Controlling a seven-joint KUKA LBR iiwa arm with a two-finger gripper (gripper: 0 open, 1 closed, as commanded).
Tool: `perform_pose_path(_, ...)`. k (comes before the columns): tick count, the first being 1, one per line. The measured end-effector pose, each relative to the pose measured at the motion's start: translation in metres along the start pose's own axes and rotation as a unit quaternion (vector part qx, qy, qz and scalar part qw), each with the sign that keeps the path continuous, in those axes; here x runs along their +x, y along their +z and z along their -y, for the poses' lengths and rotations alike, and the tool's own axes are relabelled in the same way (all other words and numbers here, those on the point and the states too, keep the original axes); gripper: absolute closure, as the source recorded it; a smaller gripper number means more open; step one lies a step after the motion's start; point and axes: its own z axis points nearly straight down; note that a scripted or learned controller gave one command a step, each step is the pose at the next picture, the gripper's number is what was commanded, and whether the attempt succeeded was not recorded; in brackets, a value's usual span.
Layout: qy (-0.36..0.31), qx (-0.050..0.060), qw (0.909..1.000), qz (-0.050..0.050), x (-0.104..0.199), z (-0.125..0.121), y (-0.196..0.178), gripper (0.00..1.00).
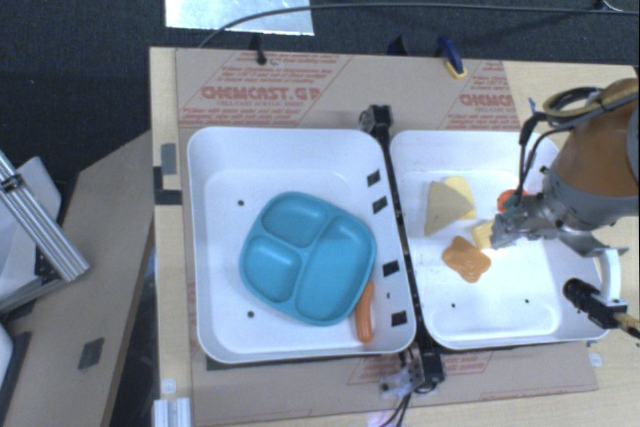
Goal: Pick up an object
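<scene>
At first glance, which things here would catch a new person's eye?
The blue tray in the left bin stands out most, with an orange sausage at its lower right edge. In the right bin, the arm reaches down beside a yellow wedge and an orange piece.

Legible text: red print on the brown protective sheet (300,80) that lies under both bins. Behind the left bin (215,245) it reads "CHEMCAST GP" in large capitals, with a smaller line below it too fine to read. The same red print repeats behind the right bin (480,330), at an angle and partly cut off; only fragments of "CHEMCAST" can be made out there. More red print shows at the sheet's near edge, too small to read. No other labels or numbers are readable.
</scene>
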Motion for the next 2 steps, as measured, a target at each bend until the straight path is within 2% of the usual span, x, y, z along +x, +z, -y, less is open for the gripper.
perform_pose_path(1, 0.0, -0.001, 1.0, 0.0, 0.002, -0.011, -0.051, 1.0)
perform_pose_path(2, 0.0, 0.0, 1.0, 0.0, 0.002, -0.013, -0.081, 1.0)
